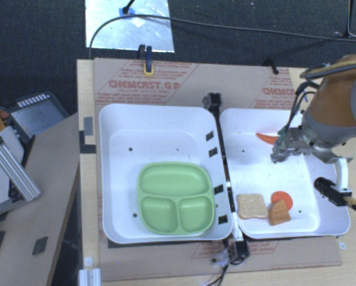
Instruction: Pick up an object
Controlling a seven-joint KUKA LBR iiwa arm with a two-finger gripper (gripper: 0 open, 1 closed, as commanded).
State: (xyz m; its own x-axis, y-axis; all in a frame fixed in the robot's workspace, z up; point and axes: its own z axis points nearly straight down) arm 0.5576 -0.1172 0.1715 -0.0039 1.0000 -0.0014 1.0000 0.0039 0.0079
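Two white bins (115, 159), one green tray (175, 197), four food pieces, fingers' (278, 154) grip unclear

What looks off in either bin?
Nothing spilled or damaged. Green divided plate sits flat in the left bin. Bread slice, tomato and brown wedge cluster in the right bin; orange carrot-like piece lies beside the pincer.

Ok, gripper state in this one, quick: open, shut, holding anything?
Gripper: cannot be told. It sits low in the right bin, beside the orange carrot-like piece, with nothing visibly held.
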